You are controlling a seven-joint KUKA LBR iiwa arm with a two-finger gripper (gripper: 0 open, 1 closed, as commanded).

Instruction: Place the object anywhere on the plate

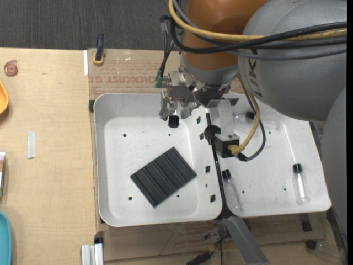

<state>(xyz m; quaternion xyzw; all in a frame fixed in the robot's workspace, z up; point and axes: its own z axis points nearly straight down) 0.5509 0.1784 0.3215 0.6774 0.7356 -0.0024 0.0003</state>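
A dark ribbed rectangular plate (164, 176) lies flat and turned at an angle in the left bin (110, 164), near its front middle. A clear tube with a black cap (298, 182) lies in the right bin (276, 203), close to its right wall. A second small clear tube with a black cap (226, 180) lies just right of the divider between the bins. My gripper (170, 114) hangs over the back of the left bin, above and behind the plate, well apart from both tubes. Nothing can be seen held in it.
The big grey arm with its orange band covers the back of the right bin. On the wooden bench to the left lie a small pale strip (31, 145) and an orange item (3, 99) at the edge. A blue clamp (100, 47) sits behind the bins.
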